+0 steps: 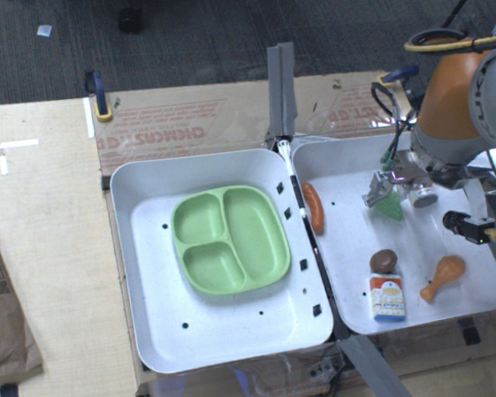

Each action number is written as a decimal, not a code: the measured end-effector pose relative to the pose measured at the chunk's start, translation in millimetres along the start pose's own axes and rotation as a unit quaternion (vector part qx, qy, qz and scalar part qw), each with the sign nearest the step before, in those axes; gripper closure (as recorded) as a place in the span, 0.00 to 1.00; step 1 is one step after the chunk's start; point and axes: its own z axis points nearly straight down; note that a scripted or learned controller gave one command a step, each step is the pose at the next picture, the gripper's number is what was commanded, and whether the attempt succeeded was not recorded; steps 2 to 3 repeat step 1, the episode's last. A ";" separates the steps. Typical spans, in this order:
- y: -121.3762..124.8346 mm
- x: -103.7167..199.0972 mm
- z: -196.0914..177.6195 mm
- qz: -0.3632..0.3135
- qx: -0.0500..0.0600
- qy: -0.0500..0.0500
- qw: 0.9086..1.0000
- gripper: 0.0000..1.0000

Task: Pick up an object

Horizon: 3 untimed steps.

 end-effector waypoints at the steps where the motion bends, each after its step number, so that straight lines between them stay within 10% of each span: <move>1: -1.2 56.7 -102.4 0.015 0.001 0.000 1.000 1.00; 3: -1.2 56.7 -102.4 0.015 0.001 0.000 1.000 1.00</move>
